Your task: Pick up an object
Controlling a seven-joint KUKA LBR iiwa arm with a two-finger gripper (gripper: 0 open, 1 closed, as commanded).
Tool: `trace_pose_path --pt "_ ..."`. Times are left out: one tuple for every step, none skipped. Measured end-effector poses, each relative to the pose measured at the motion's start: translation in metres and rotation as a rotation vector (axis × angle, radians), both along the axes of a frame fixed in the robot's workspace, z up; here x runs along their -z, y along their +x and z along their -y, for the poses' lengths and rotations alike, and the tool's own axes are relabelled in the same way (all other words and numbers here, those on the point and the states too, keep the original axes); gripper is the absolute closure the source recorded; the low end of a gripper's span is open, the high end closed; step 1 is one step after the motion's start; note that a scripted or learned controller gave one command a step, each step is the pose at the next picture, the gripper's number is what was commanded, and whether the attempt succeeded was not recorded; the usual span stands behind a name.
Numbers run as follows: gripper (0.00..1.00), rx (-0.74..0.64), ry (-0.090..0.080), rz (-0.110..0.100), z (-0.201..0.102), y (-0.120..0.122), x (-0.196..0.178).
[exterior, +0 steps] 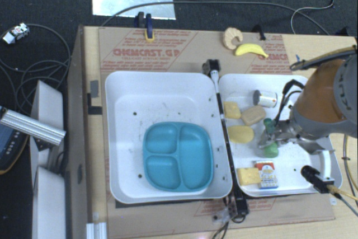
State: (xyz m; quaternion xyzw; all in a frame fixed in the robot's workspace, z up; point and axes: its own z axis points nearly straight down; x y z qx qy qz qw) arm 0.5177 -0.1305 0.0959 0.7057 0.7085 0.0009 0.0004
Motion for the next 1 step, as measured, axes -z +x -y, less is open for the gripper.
trace_pose_path --pt "1.0 0.0 0.0 0.003 -0.082 -0.0183 -0.1407"
